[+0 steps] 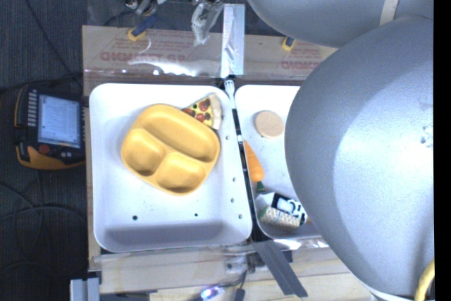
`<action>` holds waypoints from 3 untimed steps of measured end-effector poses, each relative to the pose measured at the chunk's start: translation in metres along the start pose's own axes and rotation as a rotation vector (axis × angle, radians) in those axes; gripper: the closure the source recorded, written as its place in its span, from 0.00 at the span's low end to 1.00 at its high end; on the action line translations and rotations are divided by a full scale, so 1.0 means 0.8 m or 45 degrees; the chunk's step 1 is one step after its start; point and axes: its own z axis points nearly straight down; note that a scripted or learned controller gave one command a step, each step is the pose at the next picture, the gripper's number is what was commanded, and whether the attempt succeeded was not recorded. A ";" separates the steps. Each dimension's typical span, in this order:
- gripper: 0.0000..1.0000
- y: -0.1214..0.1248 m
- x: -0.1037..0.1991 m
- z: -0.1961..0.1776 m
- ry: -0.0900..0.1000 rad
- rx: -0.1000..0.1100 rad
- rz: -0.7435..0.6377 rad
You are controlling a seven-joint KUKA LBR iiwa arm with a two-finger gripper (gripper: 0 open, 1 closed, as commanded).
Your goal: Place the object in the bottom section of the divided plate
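A: Left of frame, a teach pendant. Then the left bin with the yellow divided plate, sections bare.

B: The object?

A: I'd say pizza slice, touching the plate's upper-right rim. Pincer: can't tell, the arm blocks the right.

B: So we're pre-grasp; pick, then lower section.

A yellow divided plate lies flat in the left white bin, toward the upper middle of that bin and left of the frame's centre. It is turned at a slant and has three hollow sections, one long section along its upper right side and two smaller ones below. A pizza slice with red topping lies just beyond the plate's upper right rim, against the bin's right wall.
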 end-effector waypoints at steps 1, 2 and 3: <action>0.00 0.010 -0.035 -0.001 -0.003 -0.002 -0.021; 0.00 -0.004 -0.005 0.034 -0.005 -0.004 -0.217; 0.00 -0.015 -0.017 0.060 -0.005 -0.003 -0.316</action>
